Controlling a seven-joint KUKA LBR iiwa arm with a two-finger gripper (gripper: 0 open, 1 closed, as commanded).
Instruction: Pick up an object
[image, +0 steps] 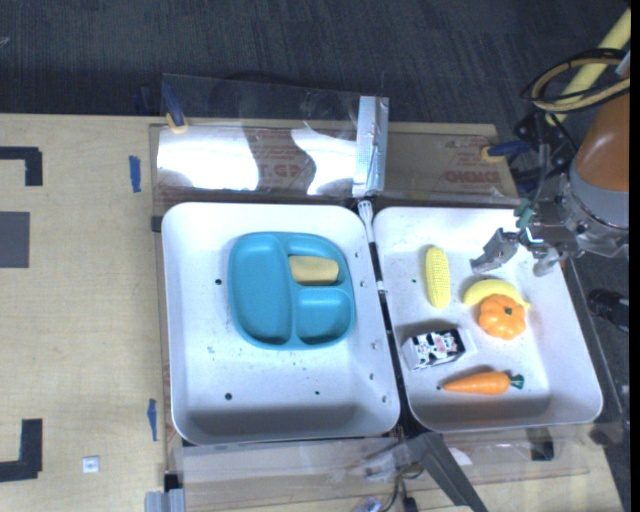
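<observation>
Right bin, carrot lying crosswise, green tip right, tool above

Left bin has a blue divided plate with a yellowish bread-looking piece sitting in its top right section. Right bin holds corn, a banana touching a little pumpkin, a black and white carton and a carrot. Gripper hangs over the right bin's upper right, fingers spread, nothing between them.
</observation>
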